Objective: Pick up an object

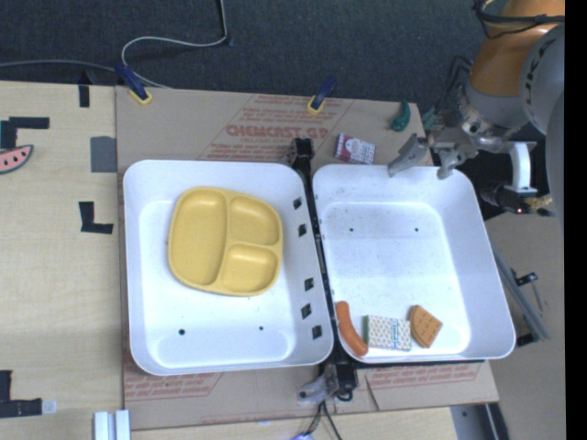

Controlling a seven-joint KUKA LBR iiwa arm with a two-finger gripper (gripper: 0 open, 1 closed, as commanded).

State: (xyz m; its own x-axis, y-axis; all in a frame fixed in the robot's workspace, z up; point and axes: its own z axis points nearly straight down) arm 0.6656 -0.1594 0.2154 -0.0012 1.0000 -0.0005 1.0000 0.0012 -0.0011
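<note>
Camera view is showing the tool hanging over the far rim of the right bin, near that bin's far right corner, with its two grey fingers spread apart and nothing sitting between them. Above it, the grey arm with its orange band is reaching in from the right side. Just beyond the rim, to the left of the tool, a small red and white packet is lying on the cardboard sheet that is covering the counter, and a green clip is lying near the cardboard's far edge. Down at the near edge of the right bin, well apart from the tool, three small things are lying in a row: an orange-red sausage-shaped piece closest to the divide between the bins, a pale patterned packet just beside it, and a tan cracker-like piece to the right of that. Across the divide, the left bin is holding a yellow compartment plate, sitting toward its far half. Two blue and yellow clamps are gripping the far edge of the cardboard, and a thin cable is trailing over the dark floor beyond.
</note>
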